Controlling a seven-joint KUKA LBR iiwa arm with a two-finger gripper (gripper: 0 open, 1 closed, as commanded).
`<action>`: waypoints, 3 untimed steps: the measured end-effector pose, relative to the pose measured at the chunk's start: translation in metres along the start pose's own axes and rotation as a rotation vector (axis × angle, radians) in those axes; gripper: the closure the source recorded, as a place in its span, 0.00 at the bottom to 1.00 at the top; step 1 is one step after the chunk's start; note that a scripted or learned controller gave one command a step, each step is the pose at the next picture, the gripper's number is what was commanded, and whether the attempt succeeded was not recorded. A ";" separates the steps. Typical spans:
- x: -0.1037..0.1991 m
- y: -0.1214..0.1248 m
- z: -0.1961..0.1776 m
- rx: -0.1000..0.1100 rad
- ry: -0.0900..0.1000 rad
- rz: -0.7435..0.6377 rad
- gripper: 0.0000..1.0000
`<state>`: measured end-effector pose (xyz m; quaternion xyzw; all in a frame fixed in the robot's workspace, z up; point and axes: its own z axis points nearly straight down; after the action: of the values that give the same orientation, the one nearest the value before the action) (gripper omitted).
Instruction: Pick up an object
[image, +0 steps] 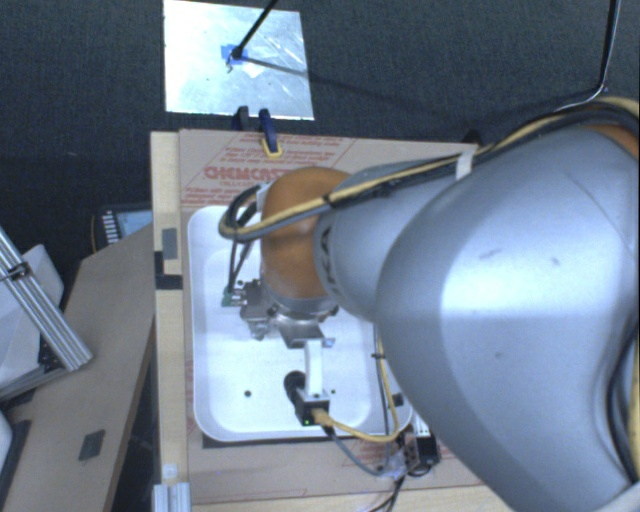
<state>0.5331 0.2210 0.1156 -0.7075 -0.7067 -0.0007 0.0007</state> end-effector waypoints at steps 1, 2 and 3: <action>0.000 0.001 -0.010 0.000 0.000 0.001 1.00; 0.000 0.001 -0.021 0.000 0.001 0.001 1.00; 0.000 0.002 -0.031 0.000 0.001 0.002 1.00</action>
<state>0.5346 0.2206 0.1466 -0.7082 -0.7060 -0.0012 0.0010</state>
